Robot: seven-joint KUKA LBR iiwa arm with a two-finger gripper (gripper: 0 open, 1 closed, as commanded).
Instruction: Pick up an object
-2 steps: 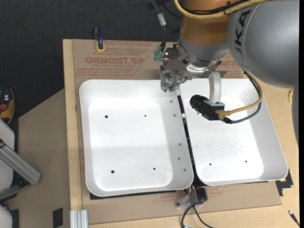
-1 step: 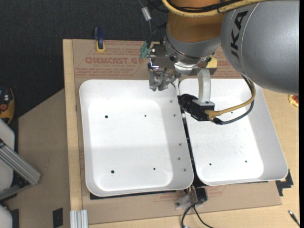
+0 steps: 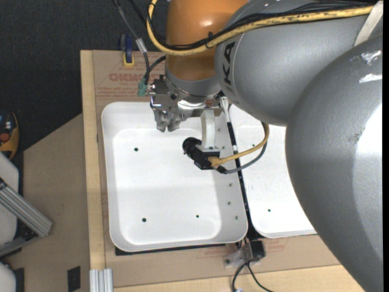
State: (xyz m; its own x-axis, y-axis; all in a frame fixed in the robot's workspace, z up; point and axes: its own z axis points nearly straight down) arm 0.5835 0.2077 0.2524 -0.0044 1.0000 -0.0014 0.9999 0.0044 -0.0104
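My gripper (image 3: 167, 125) hangs low over the far part of the left white bin (image 3: 121, 224), near its back wall. Its two grey fingers (image 3: 161, 121) stand close together, shut, with nothing between them. The orange band and the thick grey arm reach in from the right, covering the bin's far right corner. On the bin's floor I see a few tiny dark dots (image 3: 136, 149).
A black cable plug (image 3: 196, 149) and a yellow cable (image 3: 243, 154) hang from the wrist just right of the gripper. The right white bin (image 3: 273, 218) lies mostly under the arm. A brown board (image 3: 91, 163) frames the bins, and a blue clamp (image 3: 128, 47) sits at its back edge.
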